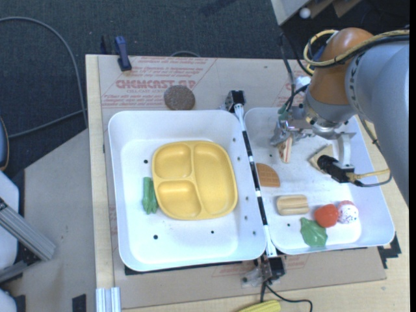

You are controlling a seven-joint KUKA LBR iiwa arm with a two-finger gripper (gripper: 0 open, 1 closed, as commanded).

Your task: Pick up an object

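Observation:
My gripper (286, 139) hangs over the back left part of the right bin (377, 229). It is shut on a small tan and red wedge (285, 151), which stands upright between the fingertips just above the bin floor. Loose in the same bin lie a brown half-round piece (267, 175), a tan block (292, 204), a red tomato (327, 215), a white and red ball (348, 213) and a green leafy piece (314, 233). A pale slice (321, 160) lies to the gripper's right, partly behind a black part of the arm.
The left bin (123, 148) holds a yellow divided plate (194, 177) and a green pod (149, 195) beside it. A brown disc (179, 98) and a blue clip (121, 52) lie on the bench behind the bins. The arm's grey body covers the right bin's far right corner.

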